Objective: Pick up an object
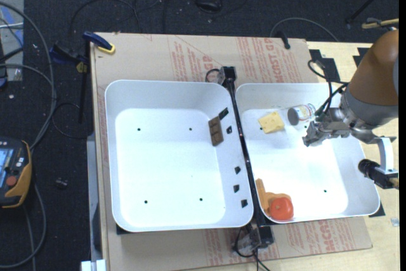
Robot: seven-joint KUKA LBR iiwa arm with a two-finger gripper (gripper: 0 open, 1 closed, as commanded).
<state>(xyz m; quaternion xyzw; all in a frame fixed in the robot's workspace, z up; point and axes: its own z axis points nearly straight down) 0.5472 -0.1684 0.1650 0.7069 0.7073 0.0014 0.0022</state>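
In the right bin point(330, 200) a yellow wedge-shaped block point(271, 122) lies near the back left. Just right of it lies a small clear bottle with a grey cap point(301, 113). A red ball point(280, 207) and an orange stick point(261, 192) rest in the front left corner. My gripper point(314, 135) hangs over the right bin's back half, just right of and below the bottle. Nothing shows between its fingers. A brown chocolate-like bar point(216, 131) leans on the left bin's right wall.
The left bin point(165, 162) sits beside the right one on a cardboard sheet point(190, 57). The arm's orange band point(377, 76) looms at the right edge. Cables run across the dark floor behind the bench.
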